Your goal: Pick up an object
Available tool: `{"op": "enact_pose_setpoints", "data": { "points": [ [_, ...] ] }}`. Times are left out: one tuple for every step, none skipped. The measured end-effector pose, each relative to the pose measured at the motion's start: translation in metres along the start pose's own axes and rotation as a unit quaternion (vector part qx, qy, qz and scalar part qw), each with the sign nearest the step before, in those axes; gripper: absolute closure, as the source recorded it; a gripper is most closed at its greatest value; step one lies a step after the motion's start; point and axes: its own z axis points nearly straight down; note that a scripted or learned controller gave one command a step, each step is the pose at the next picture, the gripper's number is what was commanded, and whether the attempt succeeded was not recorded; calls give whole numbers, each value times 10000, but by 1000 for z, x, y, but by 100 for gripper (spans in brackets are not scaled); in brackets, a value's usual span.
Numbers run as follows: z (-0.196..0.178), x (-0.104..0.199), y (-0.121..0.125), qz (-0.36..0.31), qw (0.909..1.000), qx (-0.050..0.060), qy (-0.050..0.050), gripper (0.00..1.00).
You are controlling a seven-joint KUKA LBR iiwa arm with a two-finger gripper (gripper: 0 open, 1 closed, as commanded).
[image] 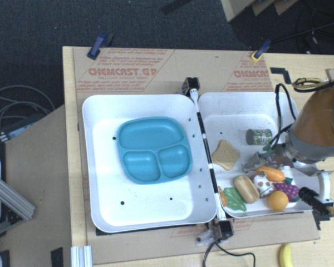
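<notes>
Gripper (260,163) low in right bin (234,102), finger state unclear, crowded by carrot (274,174), can (259,136), bread (226,154); bin's upper half open. Left bin (100,149) holds blue tray (153,149).

A blue clamp (99,45) and a yellow clamp (261,50) sit at the far edge of the counter (156,71). Grey cables (14,113) coil on the dark floor to the left. A banana (285,256) lies at the counter's near edge.
</notes>
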Motion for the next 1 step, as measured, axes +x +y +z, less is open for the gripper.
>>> {"op": "enact_pose_setpoints", "data": {
  "points": [
    [-10, 0, 1, -3, 10000, -24, -9, 100]
  ]
}}
